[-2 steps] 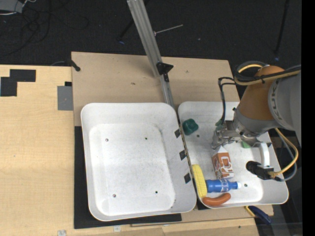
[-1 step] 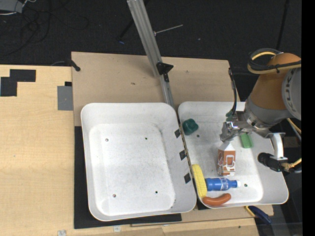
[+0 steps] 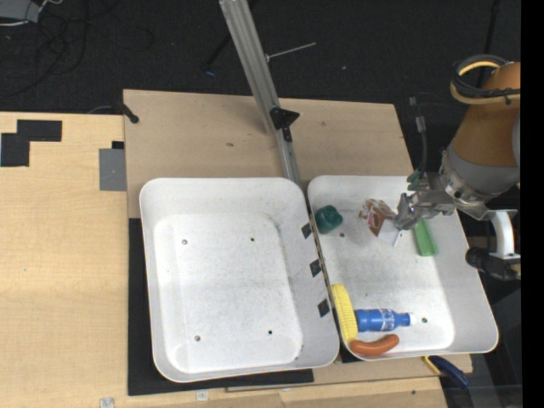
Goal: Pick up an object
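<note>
The right bin [image 3: 463,330] holds several objects. A teal lump [image 3: 327,219] lies near its far left corner, and a reddish-brown crumpled item [image 3: 373,215] lies to the right of it. A green block [image 3: 424,239] rests by the right wall. Along the front lie a yellow brush [image 3: 342,311], a blue bottle [image 3: 381,320] and an orange sausage shape [image 3: 374,344]. My gripper [image 3: 405,218] hangs low over the bin's far side, between the reddish-brown item and the green block, close to both.
The left bin [image 3: 161,228] stands beside the right one, with black clips along the shared wall [image 3: 313,266]. A slanted metal rail [image 3: 257,75] runs from the far side down to the bins. The arm's orange band [image 3: 489,121] is at the right.
</note>
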Motion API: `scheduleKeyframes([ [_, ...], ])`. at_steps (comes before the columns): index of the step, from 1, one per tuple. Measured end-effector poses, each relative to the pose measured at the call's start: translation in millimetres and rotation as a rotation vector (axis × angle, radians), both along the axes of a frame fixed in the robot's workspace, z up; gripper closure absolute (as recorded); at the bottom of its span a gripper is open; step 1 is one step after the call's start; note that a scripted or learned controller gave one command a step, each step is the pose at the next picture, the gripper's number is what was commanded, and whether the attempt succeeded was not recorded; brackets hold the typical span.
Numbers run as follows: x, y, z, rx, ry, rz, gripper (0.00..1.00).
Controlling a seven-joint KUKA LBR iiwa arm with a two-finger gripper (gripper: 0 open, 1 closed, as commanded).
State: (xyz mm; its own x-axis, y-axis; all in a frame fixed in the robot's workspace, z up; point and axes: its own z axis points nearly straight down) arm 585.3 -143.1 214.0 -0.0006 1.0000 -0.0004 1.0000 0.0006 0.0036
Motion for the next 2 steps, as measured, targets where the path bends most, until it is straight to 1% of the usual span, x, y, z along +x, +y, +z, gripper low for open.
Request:
scheduleKeyframes([
  [1, 1, -1, 53, 0.0, 0.0, 0.001, 1.0],
  [2, -13, 56, 36, 0.003, 0.009, 0.005, 1.0],
])
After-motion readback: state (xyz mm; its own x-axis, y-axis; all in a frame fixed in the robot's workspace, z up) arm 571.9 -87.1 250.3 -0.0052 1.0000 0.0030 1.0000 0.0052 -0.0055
